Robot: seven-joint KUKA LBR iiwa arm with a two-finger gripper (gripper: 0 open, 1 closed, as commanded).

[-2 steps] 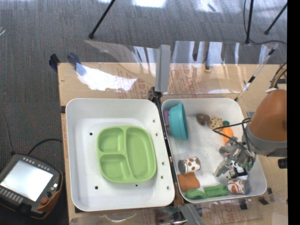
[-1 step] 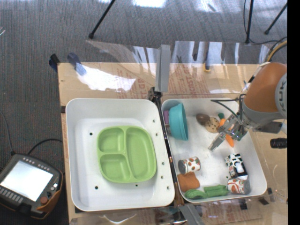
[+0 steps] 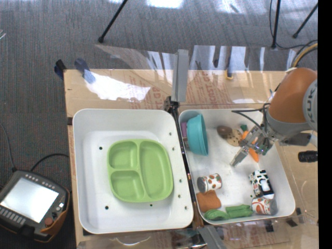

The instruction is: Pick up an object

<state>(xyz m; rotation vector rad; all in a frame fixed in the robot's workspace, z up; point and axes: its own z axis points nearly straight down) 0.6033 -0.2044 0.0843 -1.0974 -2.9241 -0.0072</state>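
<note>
Gripper (image 3: 248, 150) low over right bin (image 3: 288, 187), about 2 o'clock from bin centre. Jaws spread, nothing between them. Orange carrot-like toy (image 3: 253, 154) lies just beside fingertips, likely target. Other candidates resting in bin: teal bowl (image 3: 197, 134) at 10 o'clock, cow-print cup (image 3: 260, 183) at 5 o'clock, patterned can (image 3: 210, 182) at 7 o'clock. Judgement: pick not yet made; closing and lifting left.

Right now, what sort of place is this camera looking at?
Probably a robotics lab: a robot arm reaches over two white bins on a bench, with a teach pendant and tripod legs on carpet.
</note>
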